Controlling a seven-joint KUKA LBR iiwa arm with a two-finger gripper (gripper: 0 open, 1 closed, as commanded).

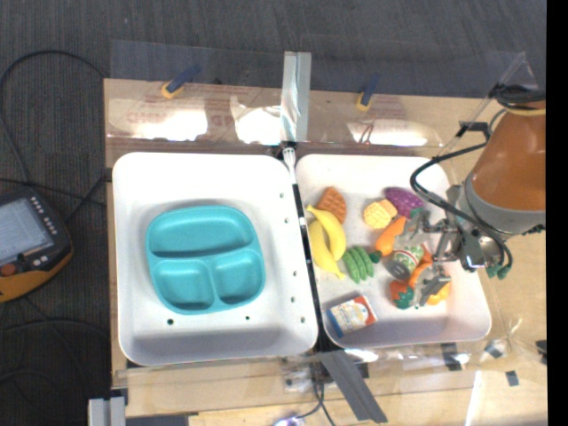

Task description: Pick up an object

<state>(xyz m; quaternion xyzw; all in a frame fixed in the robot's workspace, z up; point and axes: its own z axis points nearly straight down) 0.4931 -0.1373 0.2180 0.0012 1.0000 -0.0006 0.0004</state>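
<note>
Two white bins on the desk. My claw (pixel 424 260) sits low in the right bin (pixel 475 322), among toy food nr its right edge; can't tell its grip. Banana (pixel 326 240) lies by the divider; teal tray (pixel 206 257) in left bin.

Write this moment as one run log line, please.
hand: low in right white bin, over toy food | yellow plastic banana: lying free | teal divided plate: left bin

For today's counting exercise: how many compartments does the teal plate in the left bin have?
3. The teal plate has one long compartment across its far side, a smaller one at near left, and another at near right. Nothing covers the plate, so none seem hidden.
</note>
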